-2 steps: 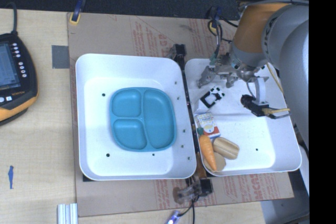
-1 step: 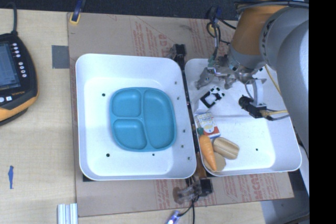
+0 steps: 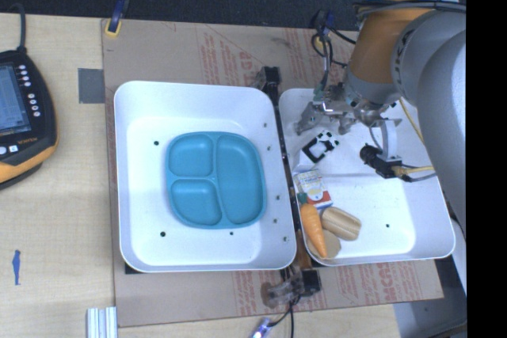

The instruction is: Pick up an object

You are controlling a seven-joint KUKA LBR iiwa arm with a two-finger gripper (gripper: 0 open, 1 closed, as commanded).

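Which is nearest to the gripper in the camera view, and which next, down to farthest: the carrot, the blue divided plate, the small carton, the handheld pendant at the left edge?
From the gripper, over the right bin's far end:
1. Small carton, right bin, by its left wall.
2. Carrot, right bin's near left corner.
3. Blue divided plate, middle of the left bin.
4. Handheld pendant, on the bench at the far left.
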